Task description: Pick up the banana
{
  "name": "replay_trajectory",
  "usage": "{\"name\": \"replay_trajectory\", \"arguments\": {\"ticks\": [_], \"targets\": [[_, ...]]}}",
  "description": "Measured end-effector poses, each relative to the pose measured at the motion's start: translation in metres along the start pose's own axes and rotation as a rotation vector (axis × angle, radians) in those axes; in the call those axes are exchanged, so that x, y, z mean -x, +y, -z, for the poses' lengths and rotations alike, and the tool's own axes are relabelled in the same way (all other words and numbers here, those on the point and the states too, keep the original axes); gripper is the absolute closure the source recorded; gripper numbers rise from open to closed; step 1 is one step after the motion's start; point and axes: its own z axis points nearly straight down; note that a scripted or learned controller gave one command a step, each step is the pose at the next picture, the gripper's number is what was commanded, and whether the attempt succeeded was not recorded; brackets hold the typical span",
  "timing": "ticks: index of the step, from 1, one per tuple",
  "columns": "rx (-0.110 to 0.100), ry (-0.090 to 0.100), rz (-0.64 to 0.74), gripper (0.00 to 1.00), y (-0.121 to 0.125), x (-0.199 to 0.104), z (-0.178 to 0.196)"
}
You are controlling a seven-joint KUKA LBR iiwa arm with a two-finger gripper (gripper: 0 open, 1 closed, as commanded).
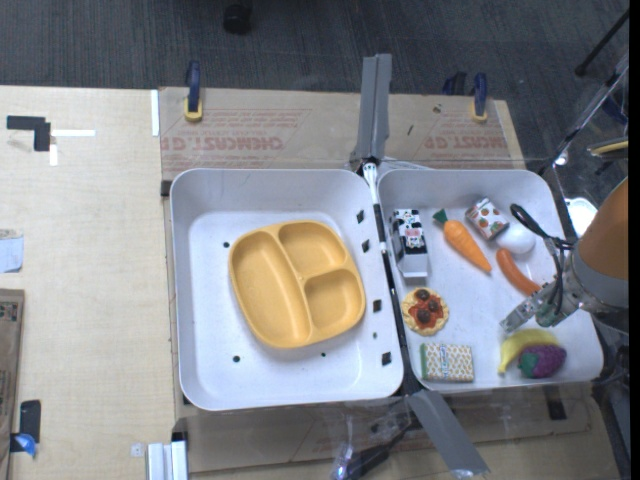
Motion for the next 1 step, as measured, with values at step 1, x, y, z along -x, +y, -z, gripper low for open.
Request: {"name": "replay_trajectory", "arguments": {"ticks": [1], "targets": [[0.000, 0.000, -0.001, 0.00, 0.0000, 0.0000, 0.0000]]}}
